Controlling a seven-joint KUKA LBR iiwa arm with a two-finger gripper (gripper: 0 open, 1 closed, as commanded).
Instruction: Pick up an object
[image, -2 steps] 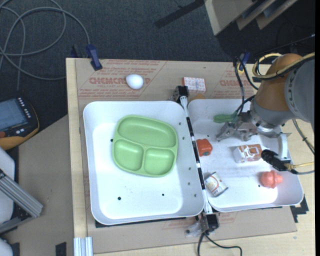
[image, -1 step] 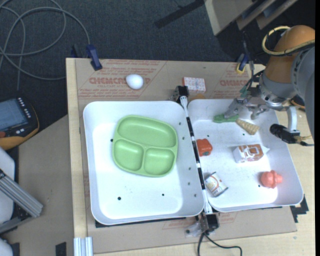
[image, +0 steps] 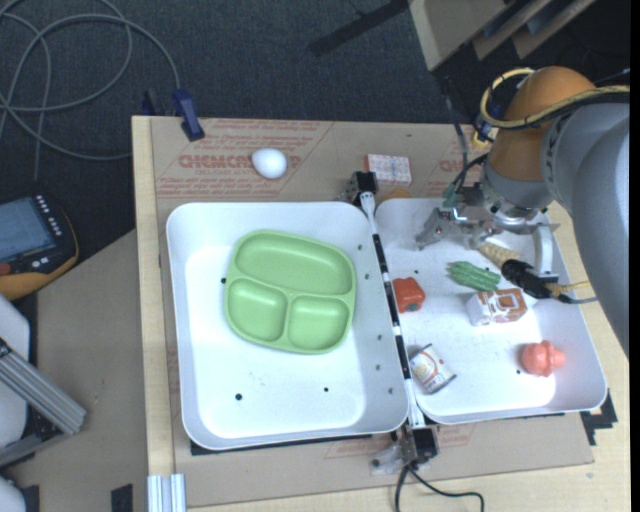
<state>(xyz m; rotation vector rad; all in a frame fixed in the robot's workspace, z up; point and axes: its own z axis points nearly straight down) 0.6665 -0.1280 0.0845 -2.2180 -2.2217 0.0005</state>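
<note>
Under the gripper (image: 490, 238), far end of right bin (image: 570, 385): green bundle (image: 472, 274), carton (image: 499, 306) just beside it | grip: cannot tell | orange block (image: 407, 294), can (image: 432, 369), pink toy (image: 540, 358) lie loose, well apart | left bin (image: 200, 380) holds green tray (image: 291, 291).

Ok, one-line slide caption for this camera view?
End effector poised over the right bin above a green object; green divided plate in the left bin.

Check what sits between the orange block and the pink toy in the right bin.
Camera view: a small white carton lies between the orange block and pink toy, nearer the toy; otherwise bare bin floor.
</note>
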